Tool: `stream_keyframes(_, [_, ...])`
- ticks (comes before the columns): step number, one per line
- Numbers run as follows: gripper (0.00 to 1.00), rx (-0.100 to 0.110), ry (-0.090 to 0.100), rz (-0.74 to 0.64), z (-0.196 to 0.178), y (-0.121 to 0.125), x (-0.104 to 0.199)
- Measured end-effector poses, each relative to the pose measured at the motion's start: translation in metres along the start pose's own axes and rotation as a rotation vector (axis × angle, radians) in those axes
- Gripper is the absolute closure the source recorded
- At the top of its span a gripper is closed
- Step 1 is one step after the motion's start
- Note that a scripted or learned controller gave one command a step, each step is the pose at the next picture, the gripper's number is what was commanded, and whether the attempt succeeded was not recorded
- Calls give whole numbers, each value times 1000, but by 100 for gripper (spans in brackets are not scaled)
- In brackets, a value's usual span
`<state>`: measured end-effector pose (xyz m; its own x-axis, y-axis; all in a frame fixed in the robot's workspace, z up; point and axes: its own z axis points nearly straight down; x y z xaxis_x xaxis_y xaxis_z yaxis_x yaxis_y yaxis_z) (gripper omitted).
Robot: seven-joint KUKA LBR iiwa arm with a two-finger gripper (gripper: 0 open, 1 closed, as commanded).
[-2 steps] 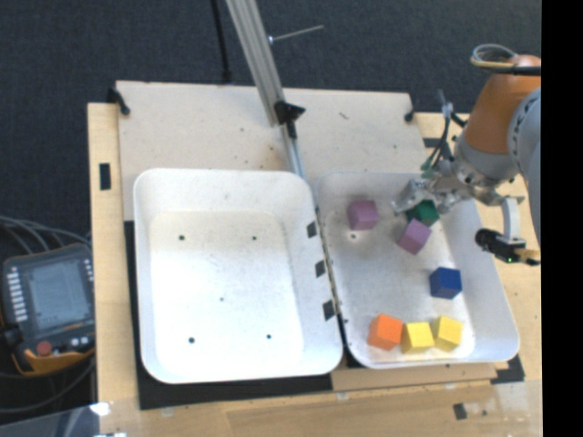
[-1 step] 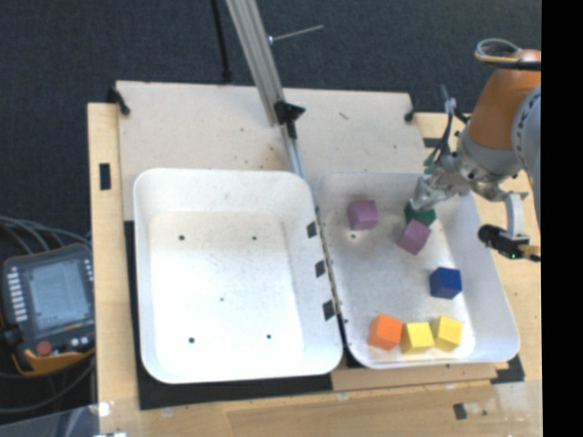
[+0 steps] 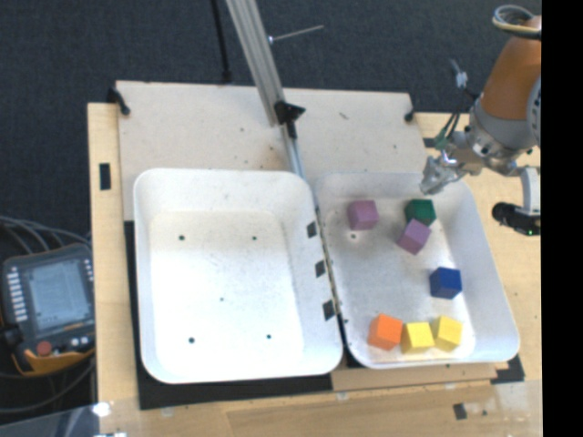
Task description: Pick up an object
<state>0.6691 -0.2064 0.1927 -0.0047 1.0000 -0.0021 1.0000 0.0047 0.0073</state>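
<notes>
Above right bin's (image 3: 487,271) far edge: claw (image 3: 435,182), grip state indiscernible. Just below: green cube (image 3: 421,211), touching purple cube (image 3: 414,236).

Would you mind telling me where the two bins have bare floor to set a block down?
The left white bin shows bare floor across its whole width. In the right white bin, the free patch lies mid-left, between the purple cube and the orange cube. It is crowded by the green cube under the gripper, and along the near wall.
</notes>
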Motion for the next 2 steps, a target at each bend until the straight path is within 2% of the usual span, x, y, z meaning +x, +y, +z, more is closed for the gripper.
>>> stream_keyframes(1, [100,-2,-1,-3,-66,0,-1])
stream_keyframes(2, [100,4,0,-6,-79,1,-2])
